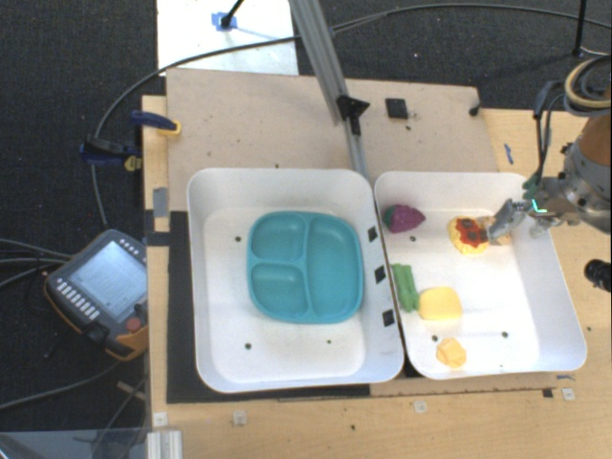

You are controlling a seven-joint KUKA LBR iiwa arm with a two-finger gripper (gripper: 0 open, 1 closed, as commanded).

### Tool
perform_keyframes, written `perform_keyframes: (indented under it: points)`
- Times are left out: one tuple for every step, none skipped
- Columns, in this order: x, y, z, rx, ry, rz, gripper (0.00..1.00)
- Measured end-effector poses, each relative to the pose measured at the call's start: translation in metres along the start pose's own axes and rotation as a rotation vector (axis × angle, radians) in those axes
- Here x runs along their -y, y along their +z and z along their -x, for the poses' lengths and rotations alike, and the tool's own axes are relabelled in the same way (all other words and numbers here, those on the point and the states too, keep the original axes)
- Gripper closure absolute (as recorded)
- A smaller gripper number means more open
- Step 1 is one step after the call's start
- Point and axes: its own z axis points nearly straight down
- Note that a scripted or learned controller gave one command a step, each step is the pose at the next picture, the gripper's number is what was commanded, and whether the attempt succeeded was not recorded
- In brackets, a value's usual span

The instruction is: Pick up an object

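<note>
My gripper (pixel 504 224) reaches in from the right over the right bin (pixel 545 299), its tip right beside a flat yellow piece with red topping (pixel 468 234). Nothing shows between the fingers. In the same bin lie a purple toy (pixel 404 218) at the far left corner, a green strip (pixel 405 287) along the left wall, a yellow block (pixel 440 303) in the middle, and a small orange piece (pixel 451 353) near the front.
The left bin (pixel 215 285) holds a teal divided plate (pixel 306 266). A grey pole (pixel 320 46) slants up from between the bins. A teach pendant (pixel 100 290) and cables lie off the bench to the left.
</note>
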Motion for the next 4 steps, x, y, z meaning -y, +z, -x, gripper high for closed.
perform_keyframes:
  points:
    - [-0.001, -0.001, 0.000, 0.001, 0.000, 0.003, 0.00]
    - [-0.005, 0.041, 0.000, 0.000, 0.003, 0.001, 0.00]
    - [-0.011, 0.089, 0.008, 0.001, 0.004, 0.000, 0.00]
    - [-0.014, 0.131, 0.009, 0.001, 0.004, 0.002, 0.00]
